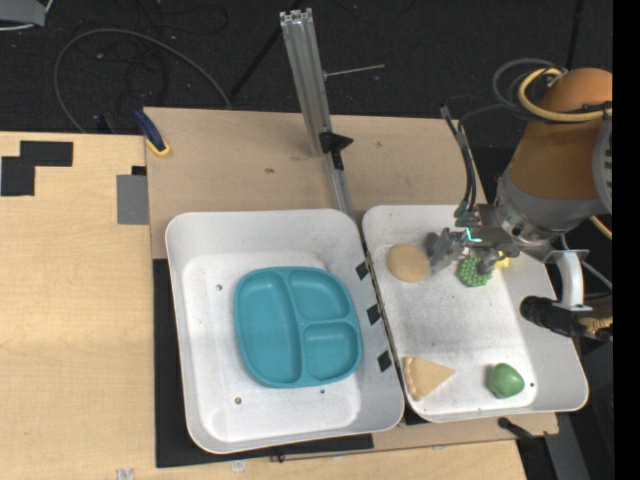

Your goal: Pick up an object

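Wooden bench (80, 298), teal tray (297, 324) in left bin (200, 258), fingers (470, 256) low in right bin (560, 388) touching green bumpy object (476, 272), grip state unclear, tan round piece (407, 263) just left.

Two shallow white bins are sitting side by side on the surface: the left bin (190, 268) and the right bin (450, 328). One teal divided tray (296, 325), with three compartments, is lying in the left bin. Four small items are lying in the right bin: one round tan piece (407, 263), one tan wedge (428, 376), one smooth green piece (506, 380) and one bumpy green piece (474, 273).
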`<act>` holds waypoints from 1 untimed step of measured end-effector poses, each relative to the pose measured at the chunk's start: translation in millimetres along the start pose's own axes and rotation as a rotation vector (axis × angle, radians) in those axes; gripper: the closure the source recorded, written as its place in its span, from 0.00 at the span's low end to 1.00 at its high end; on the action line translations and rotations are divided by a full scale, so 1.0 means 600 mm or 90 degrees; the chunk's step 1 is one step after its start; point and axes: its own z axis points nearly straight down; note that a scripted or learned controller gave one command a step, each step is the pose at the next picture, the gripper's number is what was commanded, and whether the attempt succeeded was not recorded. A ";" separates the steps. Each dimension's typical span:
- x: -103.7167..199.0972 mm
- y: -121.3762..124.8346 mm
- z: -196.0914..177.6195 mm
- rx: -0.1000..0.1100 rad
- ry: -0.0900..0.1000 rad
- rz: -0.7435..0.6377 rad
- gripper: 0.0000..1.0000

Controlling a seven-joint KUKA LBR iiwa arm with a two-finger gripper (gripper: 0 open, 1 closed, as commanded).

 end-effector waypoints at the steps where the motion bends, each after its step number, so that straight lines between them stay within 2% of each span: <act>1: 0.000 0.001 -0.002 -0.002 0.000 0.000 0.00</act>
